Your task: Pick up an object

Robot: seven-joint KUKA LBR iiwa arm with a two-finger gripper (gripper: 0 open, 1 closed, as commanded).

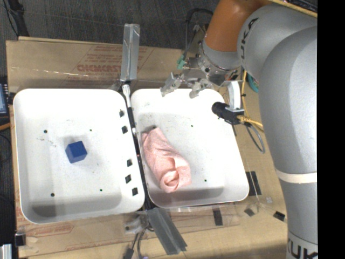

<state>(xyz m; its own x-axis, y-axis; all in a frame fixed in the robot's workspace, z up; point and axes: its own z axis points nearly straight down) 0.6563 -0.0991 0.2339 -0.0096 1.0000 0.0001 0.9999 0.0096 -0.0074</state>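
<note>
From up here the grey arm [280, 90] comes in from the right, its orange band [229, 20] sitting just above the wrist. The gripper [182, 88] hangs over the far rim of the right bin [221, 144], its two fingers spread apart with nothing between them — open, plainly, and holding nothing.

In that same bin a crumpled pink cloth [164, 161] lies against the left wall, stretching from about the middle down toward the near edge (it looks rolled at its lower end). The gripper is well apart from it.

The left bin [32, 144] holds a small blue cube [76, 151], left of centre — sitting flat on the bin floor, touching no wall. Both bins rest side by side on brown cardboard [64, 63].
</note>
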